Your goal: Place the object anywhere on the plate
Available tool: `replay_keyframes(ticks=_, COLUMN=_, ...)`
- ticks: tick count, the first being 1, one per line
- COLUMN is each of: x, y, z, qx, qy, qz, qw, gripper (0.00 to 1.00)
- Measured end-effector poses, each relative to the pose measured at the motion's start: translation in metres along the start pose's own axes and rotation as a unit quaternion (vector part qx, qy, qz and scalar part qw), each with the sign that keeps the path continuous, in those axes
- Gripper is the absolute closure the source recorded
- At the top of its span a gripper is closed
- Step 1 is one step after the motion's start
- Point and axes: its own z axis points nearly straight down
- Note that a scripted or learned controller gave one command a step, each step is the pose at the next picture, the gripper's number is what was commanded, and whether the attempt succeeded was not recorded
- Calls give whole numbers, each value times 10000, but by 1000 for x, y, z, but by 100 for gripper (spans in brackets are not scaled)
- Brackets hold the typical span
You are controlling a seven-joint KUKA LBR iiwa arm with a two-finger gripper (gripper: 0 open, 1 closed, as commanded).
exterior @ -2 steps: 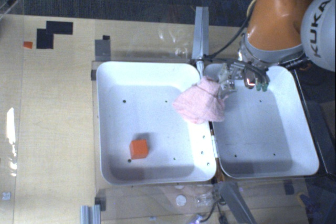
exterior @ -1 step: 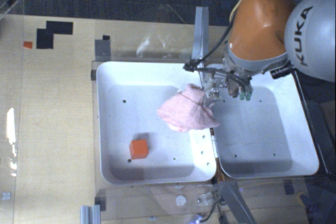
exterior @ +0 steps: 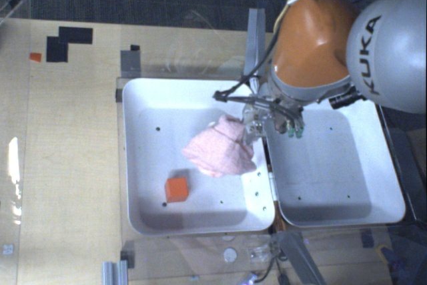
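Your arm [exterior: 347, 43] enters from the right and hangs over the seam between the two white bins, its orange band and grey casing covering the upper part of the right bin [exterior: 347, 170].

The hand [exterior: 255, 122] sits low at the right side of the left bin [exterior: 143, 143], close to the wall shared with the right bin. It meets the upper right corner of a crumpled pink cloth [exterior: 219, 151]. A peak of that cloth rises toward the hand, but you cannot tell from this angle whether the cloth is gripped or merely touched; the wrist hardware and dark cables hide the contact. Record the state of the hand as undetermined.

The pink cloth lies in the left bin, right of centre, its bulk resting on the bin floor and spreading down and to the left from the hand.

A small orange block [exterior: 177, 189] stands on the floor of the same bin, toward the lower left, well apart from the cloth and from the hand.

On the light wooden counter [exterior: 67, 163], to the left of the bins, you will see black stepped markings [exterior: 67, 42] and a small orange square [exterior: 35, 57] near the top left corner.
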Motion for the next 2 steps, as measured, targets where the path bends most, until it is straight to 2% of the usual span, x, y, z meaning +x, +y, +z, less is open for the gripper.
replay_keyframes(ticks=1, x=36, y=35, z=-2, qx=-1, qy=6, qz=-5, qw=10000, gripper=100)
replay_keyframes(ticks=2, x=36, y=34, z=-2, qx=-2, qy=4, qz=-4, qw=10000, gripper=0)
